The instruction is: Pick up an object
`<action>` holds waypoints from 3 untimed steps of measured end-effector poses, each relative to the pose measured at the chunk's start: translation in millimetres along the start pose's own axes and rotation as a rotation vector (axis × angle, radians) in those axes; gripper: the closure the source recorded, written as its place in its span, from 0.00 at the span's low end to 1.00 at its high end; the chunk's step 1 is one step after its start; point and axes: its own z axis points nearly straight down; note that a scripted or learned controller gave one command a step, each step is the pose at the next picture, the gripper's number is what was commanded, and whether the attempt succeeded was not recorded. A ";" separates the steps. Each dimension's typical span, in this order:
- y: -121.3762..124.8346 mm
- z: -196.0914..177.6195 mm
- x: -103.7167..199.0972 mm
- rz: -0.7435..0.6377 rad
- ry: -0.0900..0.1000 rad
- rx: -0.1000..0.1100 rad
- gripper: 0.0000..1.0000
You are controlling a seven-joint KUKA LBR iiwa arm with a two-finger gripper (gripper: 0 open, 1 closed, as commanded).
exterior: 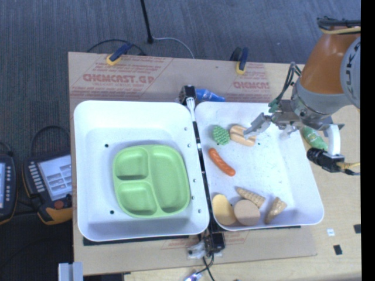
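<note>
My gripper [274, 127] hangs over the back of the right bin [293, 174], open, with nothing between its fingers. One finger [258, 124] points down-left, close to a tan bun-shaped toy [240, 135]. Beside that toy lies a green ridged piece [220, 134]. An orange sausage-shaped toy [222, 162] rests nearer the bin's middle. Along the front wall sit a ridged cone [251, 195], a yellow piece [220, 208], a round tan piece [246, 212] and a small tan pastry-like piece [275, 208].
The left bin [94, 127] holds a green divided plate [151, 179]. A green item [313, 138] lies at the right bin's right rim under the wrist. A blue object [208, 94] sits behind the bins. Clamps [240, 63] grip the board's back edge.
</note>
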 end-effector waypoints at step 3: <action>-77.0 30.6 58.8 0.303 0.001 0.000 0.00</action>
